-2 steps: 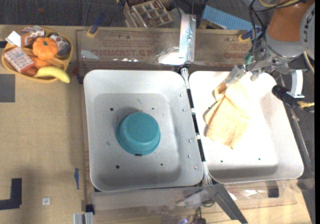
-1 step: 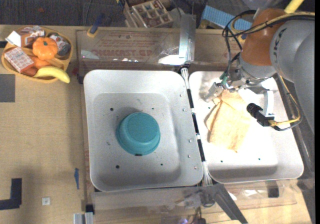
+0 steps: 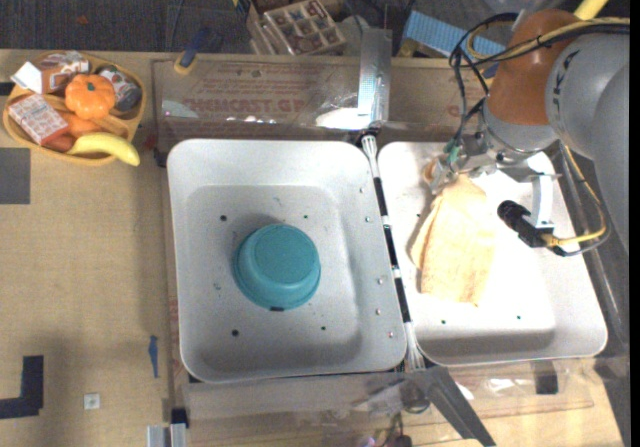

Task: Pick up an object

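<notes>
1. Camera view: the gripper (image 3: 458, 161) sits low at the far left corner of the right bin (image 3: 570, 335), at the top edge of a tan cloth (image 3: 455, 245). Whether it is open or closed cannot be told, nor whether it has any hold on the cloth.
2. The cloth trails from just below the gripper toward the near side of the bin, partly raised.
3. Risk: limp fabric pinched at one edge may slip free on lifting.
4. Risk: the gripper is near the bin wall; a snag or collision is possible.
5. A teal bowl (image 3: 278, 266) lies well left of the gripper in the left bin (image 3: 190, 235), untouched.
</notes>
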Controlling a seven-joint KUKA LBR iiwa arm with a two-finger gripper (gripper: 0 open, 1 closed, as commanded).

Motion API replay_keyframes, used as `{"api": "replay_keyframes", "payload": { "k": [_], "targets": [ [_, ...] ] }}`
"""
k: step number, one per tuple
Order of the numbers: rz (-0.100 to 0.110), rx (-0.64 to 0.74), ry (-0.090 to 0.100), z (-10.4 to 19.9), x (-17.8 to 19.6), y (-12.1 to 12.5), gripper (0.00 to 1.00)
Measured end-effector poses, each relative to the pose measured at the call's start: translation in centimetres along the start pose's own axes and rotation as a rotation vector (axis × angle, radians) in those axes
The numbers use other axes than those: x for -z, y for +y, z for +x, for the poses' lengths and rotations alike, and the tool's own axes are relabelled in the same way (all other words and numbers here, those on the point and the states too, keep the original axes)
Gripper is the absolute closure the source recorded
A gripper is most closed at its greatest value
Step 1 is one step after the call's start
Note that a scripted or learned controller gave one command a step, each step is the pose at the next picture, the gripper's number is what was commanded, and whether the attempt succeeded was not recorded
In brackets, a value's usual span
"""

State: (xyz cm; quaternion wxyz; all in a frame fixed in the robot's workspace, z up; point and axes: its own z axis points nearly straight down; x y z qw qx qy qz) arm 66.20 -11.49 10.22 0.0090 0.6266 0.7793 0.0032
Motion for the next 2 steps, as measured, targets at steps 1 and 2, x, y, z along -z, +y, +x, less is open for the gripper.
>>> {"api": "replay_keyframes", "payload": {
  "k": [1, 2],
  "targets": [
    [0.011, 0.210, 0.009, 3.5, 8.4, 1.5, 1.00],
    [0.009, 0.397, 0.009, 1.4, 10.0, 1.1, 1.00]
  ]
}}
